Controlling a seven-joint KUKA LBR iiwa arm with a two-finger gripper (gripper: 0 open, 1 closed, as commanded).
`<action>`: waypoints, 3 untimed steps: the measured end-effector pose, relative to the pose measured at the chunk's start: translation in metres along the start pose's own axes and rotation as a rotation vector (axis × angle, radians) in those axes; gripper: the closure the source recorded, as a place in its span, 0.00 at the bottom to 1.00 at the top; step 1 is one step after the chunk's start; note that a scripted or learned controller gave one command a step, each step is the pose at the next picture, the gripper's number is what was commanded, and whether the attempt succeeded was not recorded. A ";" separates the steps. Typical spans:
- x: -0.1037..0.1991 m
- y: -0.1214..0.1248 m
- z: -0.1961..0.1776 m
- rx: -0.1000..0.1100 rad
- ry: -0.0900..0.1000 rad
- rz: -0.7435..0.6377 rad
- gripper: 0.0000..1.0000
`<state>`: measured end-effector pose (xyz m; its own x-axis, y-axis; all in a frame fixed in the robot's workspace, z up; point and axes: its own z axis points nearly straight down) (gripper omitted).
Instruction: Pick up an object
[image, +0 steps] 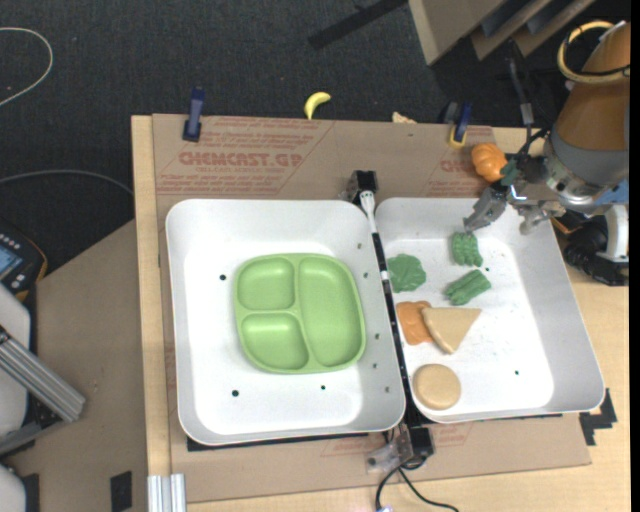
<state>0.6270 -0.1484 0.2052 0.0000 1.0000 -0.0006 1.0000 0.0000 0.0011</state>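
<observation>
2 shallow white bins sit side by side on the bench: the left bin (190, 330) carries a green 3-compartment plate (299, 312), the right bin (545, 330) a loose group of toy foods. The arm (592, 110) enters from the right, and its gripper (508, 212) hangs over the right bin's far end with fingers spread and nothing between them. Just beside it lies a green piece (466, 248), then a second green piece (467, 288), a green leaf shape (405, 272), an orange piece (413, 322) touching a tan wedge (450, 325), and nearest, a round tan biscuit (437, 386).

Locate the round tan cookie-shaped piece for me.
The round tan piece lies in the right bin, near its front edge, just below the tan wedge and orange piece.
</observation>
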 end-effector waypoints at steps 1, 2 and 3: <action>0.017 -0.076 0.051 0.012 0.004 0.002 0.00; 0.055 -0.152 0.123 0.008 0.004 0.001 0.00; 0.053 -0.148 0.110 -0.003 -0.001 0.003 1.00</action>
<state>0.4796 -0.0955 0.0952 0.0025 1.0000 -0.0012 1.0000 -0.0025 0.0036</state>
